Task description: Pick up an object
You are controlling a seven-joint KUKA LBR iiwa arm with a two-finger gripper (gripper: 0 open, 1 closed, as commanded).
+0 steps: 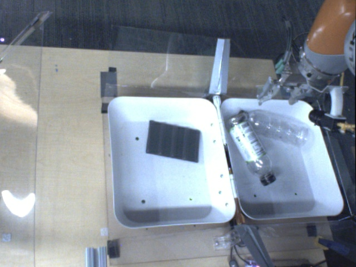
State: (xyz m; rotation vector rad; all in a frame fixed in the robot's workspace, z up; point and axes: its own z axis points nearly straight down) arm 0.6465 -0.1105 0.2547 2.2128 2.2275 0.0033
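Two clear plastic bottles lie in the right bin (328,199). One bottle with a printed label and a dark cap (251,145) runs diagonally toward the bin's front. The other, a bare clear bottle (280,129), lies across the back of the bin. A flat dark grey ridged pad (173,141) rests in the left bin (167,204). My gripper (280,91) hangs above the back rim of the right bin, just behind the clear bottle, its fingers spread open with nothing between them.
An upright metal post (219,67) stands at the back between the two bins. Clear plastic sheets rise at the back and left of the bench. Cables and a yellow-tipped fitting (334,121) hang by the arm at the right edge.
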